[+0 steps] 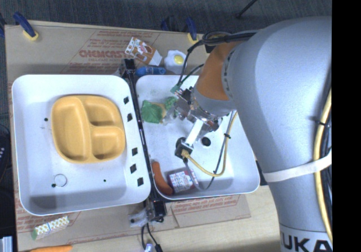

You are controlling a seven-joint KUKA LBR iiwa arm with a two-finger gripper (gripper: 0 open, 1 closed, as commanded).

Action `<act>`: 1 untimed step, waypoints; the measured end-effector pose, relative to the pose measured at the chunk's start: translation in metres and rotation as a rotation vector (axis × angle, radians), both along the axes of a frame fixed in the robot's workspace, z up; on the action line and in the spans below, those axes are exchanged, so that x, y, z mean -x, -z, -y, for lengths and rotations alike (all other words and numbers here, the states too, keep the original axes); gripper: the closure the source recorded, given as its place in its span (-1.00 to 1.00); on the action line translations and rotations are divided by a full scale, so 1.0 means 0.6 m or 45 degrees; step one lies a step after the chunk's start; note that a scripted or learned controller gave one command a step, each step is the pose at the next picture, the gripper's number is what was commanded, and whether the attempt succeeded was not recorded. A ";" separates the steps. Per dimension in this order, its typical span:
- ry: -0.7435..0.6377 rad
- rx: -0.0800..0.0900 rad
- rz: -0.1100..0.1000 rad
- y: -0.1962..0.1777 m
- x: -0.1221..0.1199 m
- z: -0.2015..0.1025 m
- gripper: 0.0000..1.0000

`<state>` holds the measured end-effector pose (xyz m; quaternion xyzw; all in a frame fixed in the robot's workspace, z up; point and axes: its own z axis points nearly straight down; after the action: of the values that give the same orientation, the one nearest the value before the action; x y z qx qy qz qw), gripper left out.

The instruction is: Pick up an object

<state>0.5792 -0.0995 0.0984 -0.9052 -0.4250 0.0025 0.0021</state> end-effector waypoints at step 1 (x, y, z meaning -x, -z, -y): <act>0.526 0.000 -0.002 0.012 0.040 0.050 -1.00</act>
<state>0.5551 -0.1296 0.0912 -0.9731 -0.2304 0.0027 0.0030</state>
